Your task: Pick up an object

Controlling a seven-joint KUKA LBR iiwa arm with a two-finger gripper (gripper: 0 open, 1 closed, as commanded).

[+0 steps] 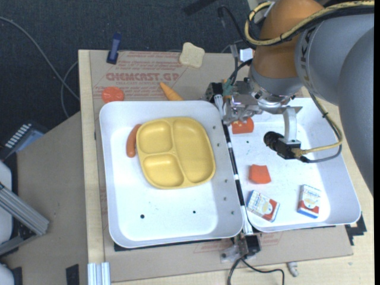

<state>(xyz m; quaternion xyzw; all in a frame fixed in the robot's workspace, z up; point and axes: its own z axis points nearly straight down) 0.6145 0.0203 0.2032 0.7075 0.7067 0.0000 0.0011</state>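
White right bin (332,183), gripper (240,113) low over orange block (242,125), contact unclear

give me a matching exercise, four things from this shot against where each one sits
Things:
1. yellow divided plate
2. hot dog
3. bread slice
4. two small cartons

Places:
a. on the cardboard beyond the bins
b. right bin, near edge
c. middle of the left bin
d. left bin, against the plate's left side

Pairs: 1-c, 2-d, 3-a, 4-b
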